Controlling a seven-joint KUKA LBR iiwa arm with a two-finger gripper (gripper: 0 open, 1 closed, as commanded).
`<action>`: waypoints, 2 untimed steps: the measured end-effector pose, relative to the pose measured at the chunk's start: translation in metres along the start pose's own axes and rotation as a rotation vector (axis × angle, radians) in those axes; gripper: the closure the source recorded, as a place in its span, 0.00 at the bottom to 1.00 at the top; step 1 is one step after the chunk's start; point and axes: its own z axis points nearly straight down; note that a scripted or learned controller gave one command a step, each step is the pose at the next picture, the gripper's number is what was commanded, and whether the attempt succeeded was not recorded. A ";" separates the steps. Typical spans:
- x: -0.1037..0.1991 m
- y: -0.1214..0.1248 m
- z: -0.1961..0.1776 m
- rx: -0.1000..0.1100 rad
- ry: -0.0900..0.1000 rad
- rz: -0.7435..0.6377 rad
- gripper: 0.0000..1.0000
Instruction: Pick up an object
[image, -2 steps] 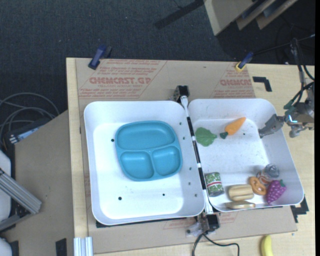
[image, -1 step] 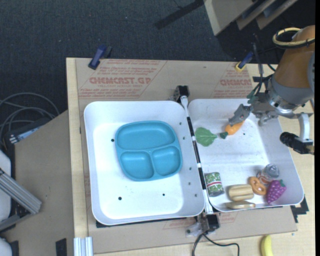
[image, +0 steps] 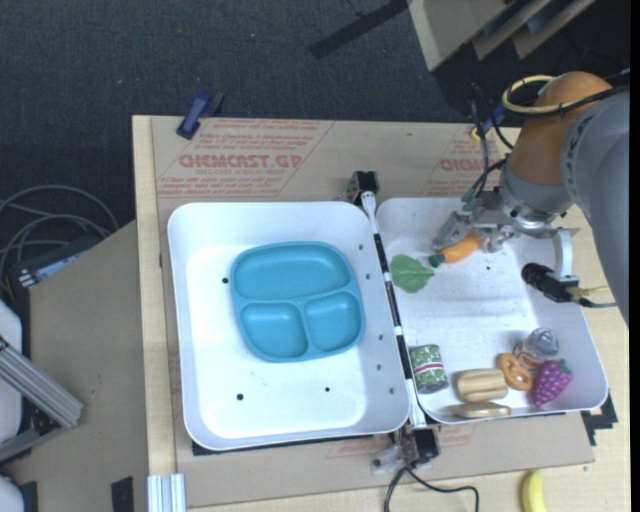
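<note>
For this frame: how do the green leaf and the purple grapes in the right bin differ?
The green leaf is flat and smooth; the purple grapes are a bumpy, rounded cluster. The leaf lies by the right bin's left wall, with open floor around it; the grapes sit in the near right corner, crowded against a pretzel. The leaf lies close to the end effector; the grapes lie far from it. Both are toy foods resting on the bin floor.

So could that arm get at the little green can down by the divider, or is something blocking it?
Probably yes. The green can stands on open bin floor in the right bin, apart from the bread roll beside it. The end effector is over the same bin near a carrot, with nothing between.
</note>
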 end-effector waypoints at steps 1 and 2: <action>-0.001 0.002 -0.013 -0.004 -0.003 -0.001 1.00; 0.070 -0.028 -0.105 -0.009 0.000 -0.003 1.00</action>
